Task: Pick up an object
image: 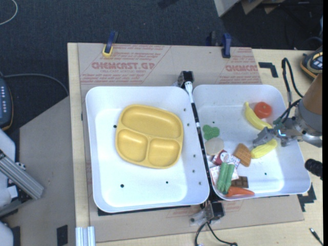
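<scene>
The grey arm reaches in from the right over the right shallow white bin [287, 186], and its end effector [272, 136] hangs low above the bin's right half. Its grey fingers [263, 136] stand spread apart at a moderate width, and nothing sits between them. The lower finger is right beside a small yellow corn-shaped toy [263, 149]; whether they touch I cannot tell. Just up-left of the end effector lies a yellow plastic banana [252, 117], with a red round tomato toy [263, 109] touching it. Near the bin's left wall are a green leafy toy [210, 132], a brown cracker-like square [243, 155], a green-and-white packet [225, 172] and an orange carrot toy [239, 192]. The left shallow white bin [102, 178] holds a yellow three-compartment plastic plate [149, 136]. Both bins rest on the cardboard-covered surface [154, 60].
</scene>
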Controlling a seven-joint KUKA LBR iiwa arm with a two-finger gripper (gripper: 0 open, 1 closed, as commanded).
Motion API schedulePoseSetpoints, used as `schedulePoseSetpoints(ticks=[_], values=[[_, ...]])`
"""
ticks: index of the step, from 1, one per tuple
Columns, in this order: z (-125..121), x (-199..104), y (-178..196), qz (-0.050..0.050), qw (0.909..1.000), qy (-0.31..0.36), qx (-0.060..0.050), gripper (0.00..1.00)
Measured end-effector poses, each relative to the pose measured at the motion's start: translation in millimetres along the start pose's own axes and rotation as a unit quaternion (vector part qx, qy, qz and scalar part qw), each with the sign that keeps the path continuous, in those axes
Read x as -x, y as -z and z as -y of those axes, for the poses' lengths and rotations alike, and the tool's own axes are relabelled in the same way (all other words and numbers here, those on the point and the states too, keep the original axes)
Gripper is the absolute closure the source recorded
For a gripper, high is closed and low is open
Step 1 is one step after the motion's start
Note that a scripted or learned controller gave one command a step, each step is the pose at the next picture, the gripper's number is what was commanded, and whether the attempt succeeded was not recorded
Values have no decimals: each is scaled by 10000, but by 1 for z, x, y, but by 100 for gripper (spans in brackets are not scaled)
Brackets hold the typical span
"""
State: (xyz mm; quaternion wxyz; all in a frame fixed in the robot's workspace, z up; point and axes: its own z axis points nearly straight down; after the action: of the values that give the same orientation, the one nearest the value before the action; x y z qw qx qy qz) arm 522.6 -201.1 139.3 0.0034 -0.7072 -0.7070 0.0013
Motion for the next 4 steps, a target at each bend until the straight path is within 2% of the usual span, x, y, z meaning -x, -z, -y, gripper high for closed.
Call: schedulePoseSetpoints(ticks=[1,2,4], values=[[-2,-1,-49,-7,10000,-3,37,0],[-4,0,-34,16,10000,-1,81,100],[-4,5,83,34,10000,6,73,100]])
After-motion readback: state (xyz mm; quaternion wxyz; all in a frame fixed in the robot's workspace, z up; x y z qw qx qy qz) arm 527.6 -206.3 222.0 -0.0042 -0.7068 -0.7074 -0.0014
